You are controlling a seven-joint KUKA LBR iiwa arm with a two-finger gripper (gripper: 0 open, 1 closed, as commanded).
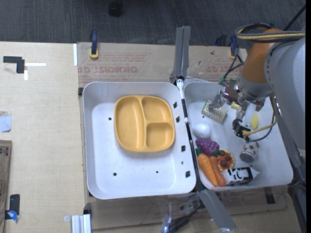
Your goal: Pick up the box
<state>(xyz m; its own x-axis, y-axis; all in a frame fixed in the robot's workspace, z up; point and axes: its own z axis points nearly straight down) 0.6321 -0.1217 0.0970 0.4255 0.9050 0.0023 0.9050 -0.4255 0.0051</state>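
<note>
From across the bench, the gripper (219,99) hangs in the right bin (277,144) touching the patterned box (215,111) at its far left; its grip cannot be told. A clean lift likely needs both sides squared 1st.

A single fixed camera is mounted above the tabletop (39,130) and looks down at a slant. Both white bins sit near the centre of the frame: the left bin (97,178) and the right bin (277,174). The far edge of the view takes in dark floor (146,8). The arm (286,67) enters from the right edge. The distance is moderate.
</note>
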